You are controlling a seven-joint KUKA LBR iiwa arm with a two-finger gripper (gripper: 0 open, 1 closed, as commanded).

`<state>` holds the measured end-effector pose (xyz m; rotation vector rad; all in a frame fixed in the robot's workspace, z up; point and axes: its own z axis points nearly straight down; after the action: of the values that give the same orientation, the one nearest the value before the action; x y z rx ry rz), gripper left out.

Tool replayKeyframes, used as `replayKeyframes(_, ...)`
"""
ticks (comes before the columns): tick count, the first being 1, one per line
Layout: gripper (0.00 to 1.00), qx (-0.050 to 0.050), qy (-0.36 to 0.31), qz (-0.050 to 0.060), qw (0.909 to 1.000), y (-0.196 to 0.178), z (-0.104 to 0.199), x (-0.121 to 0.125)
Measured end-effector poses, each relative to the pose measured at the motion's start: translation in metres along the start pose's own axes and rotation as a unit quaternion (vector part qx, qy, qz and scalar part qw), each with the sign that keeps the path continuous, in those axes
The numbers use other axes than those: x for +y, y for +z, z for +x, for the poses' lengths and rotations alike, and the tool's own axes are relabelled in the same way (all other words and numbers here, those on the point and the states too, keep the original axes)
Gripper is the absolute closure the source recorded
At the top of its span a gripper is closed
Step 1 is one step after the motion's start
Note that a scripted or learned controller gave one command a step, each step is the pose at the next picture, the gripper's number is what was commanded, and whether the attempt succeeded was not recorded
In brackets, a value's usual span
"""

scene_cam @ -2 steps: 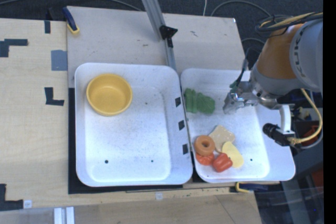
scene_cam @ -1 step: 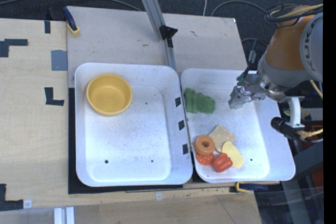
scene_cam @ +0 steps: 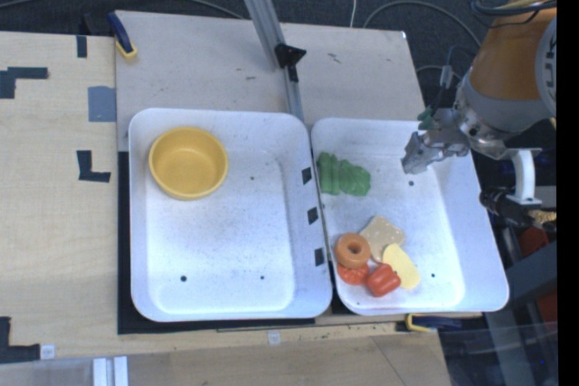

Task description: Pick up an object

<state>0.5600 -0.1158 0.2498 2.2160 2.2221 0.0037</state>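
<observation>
Surface [scene_cam: 54, 194]: we see pale wood at the far left, with dark tape marks on it; a blue and yellow clamp [scene_cam: 121, 35] sits at the upper left corner of the lighter board under the bins.
Left bin [scene_cam: 226, 285]: we find one thing in it, a yellow bowl [scene_cam: 187, 161], upright in the upper left corner, near the wall; the bin floor is speckled with dark flecks.
Metal bar [scene_cam: 258, 4]: it slants down from the top edge to the seam where the two bins meet.
Right bin [scene_cam: 452, 258]: we count a green toy [scene_cam: 341, 175] near the upper left wall, lying on its own; lower down a cluster lies touching together, with an orange ring [scene_cam: 352, 249], a tan slice [scene_cam: 381, 234], a red piece [scene_cam: 382, 280] and a yellow piece [scene_cam: 402, 267].
Gripper [scene_cam: 418, 160]: we see it over the upper right part of the right bin, well apart from the green toy and above the cluster; nothing shows between its fingers; whether they are apart or together we cannot tell.
Arm [scene_cam: 511, 59]: grey with an orange band, it reaches in from the right edge.
</observation>
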Motion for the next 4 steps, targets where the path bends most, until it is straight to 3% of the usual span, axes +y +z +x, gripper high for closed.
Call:
replayKeyframes(1,1.00,0.000,0.001,0.000,1.0000,-0.042,0.000,0.001)
replayKeyframes(3,1.00,0.000,-0.002,0.003,1.0000,-0.036,0.096,0.025)
replayKeyframes(4,1.00,0.001,-0.002,0.004,1.0000,-0.011,0.146,0.041)
